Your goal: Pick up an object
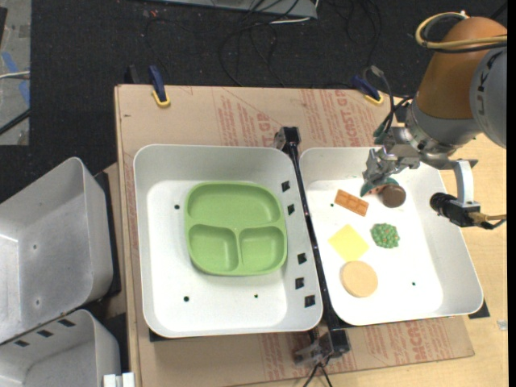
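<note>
- Bench edge nearest the camera: the near rim of the right shallow white bin point(419, 311) lies close to the edge of the brown cardboard sheet point(242, 111) under both bins. No part of the arm is over this rim.
- Near items in the right bin: a round tan disc point(359, 279) sits nearest. Just beyond it lie a flat yellow square point(348, 241) and, to its right, a green knobbly lump point(385, 235). All three lie apart from each other, with bare floor to the right and near side.
- Middle of the right bin: a flat orange rectangular piece point(351, 202) lies tilted, left of the tool.
- Working point: the two-finger gripper point(380, 176) is down in the far part of the right bin, just beside a small round brown object point(393, 195). Fingertip opening cannot be told, and no item is seen between the fingertips.
- Step in hand, as judged: descent or closing on the brown object; a lift is not yet evident.
- Next move, as judged: confirm the grasp, then raise straight up, clearing the orange piece to the left.
- Left bin: the left shallow white bin point(153, 168) holds a light green three-compartment plastic tray point(236, 227), well apart from the tool.
- Far side: the far rim of the right bin is near the tool, so room there is tight.
</note>
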Tool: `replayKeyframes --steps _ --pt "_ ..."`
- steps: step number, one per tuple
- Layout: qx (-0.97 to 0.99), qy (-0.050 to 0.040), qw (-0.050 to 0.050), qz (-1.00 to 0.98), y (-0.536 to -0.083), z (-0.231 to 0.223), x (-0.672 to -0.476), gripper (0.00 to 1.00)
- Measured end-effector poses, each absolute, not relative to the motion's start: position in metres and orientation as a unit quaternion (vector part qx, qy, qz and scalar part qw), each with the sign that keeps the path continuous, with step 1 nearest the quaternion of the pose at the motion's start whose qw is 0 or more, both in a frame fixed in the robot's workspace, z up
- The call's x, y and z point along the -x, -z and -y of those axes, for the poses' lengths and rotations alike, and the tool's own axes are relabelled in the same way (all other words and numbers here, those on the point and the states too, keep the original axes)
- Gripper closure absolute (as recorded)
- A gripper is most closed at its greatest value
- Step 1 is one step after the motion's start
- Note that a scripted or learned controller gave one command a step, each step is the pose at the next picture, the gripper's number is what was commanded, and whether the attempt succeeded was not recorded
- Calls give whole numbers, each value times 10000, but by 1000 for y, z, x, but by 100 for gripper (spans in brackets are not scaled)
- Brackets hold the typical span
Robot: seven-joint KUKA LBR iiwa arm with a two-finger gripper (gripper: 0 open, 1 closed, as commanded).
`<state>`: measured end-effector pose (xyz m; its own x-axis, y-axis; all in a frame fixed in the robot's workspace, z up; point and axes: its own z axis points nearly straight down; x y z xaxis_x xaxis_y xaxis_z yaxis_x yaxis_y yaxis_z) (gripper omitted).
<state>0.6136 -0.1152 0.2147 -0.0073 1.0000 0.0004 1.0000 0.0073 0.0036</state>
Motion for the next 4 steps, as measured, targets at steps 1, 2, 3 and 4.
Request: replayKeyframes --steps 1,2,3,4 --pt "-7046 0 -5 -7096 -207 64 -620 100" --pt "-7044 -3 -9 -7098 -202 14 -623 100" --pt "-7042 -19 8 -7100 -218 -41 -634 100" --pt "-7045 -12 5 -7097 -213 -92 -642 100"
